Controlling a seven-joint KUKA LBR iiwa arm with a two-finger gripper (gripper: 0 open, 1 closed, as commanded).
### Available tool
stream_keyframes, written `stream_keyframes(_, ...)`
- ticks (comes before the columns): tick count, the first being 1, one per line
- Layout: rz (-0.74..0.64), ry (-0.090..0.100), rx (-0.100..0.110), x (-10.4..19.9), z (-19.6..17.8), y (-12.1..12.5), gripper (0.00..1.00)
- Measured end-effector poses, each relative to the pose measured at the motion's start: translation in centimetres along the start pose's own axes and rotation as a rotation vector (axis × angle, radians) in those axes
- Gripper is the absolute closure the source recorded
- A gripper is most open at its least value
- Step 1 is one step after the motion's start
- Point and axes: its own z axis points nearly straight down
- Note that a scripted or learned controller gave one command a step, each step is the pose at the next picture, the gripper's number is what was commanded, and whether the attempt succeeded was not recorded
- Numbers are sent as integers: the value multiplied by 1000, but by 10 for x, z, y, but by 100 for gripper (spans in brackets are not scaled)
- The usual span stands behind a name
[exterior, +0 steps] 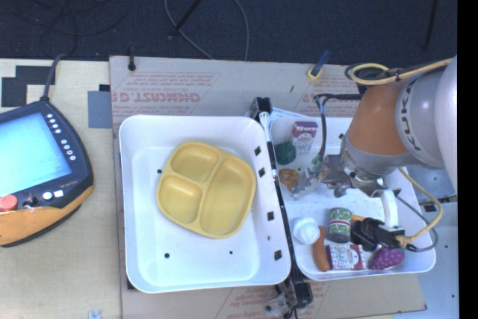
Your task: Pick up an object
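- Small toy groceries lie crowded in the right white plastic bin (426, 254), all around the gripper (312, 179): a dark green round piece (284, 153) just to its left, a small white and red carton (305, 135) just beyond it.
- Nearer me than the gripper sit a green-labelled little can (339, 223), a white round cap (305, 231) and a purple grape bunch (388, 258).
- Whether the gripper is grasping anything, I cannot tell.
- My guess: it is reaching down, nothing lifted; next it must settle on one piece.
- Well left of the gripper, the yellow divided plate (205, 188) rests in the left white bin (142, 235).
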Motion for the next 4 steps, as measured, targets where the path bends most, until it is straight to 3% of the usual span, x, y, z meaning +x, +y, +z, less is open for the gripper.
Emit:
stream_keyframes(1, -1, 0, -10, -8, 32, -41, 0)
stream_keyframes(2, -3, -1, -2, -35, -2, 0, 0)
stream_keyframes(3, 0, 1, 1, -72, 22, -58, 0)
stream_keyframes(4, 4, -20, -30, -27, 30, -75, 0)
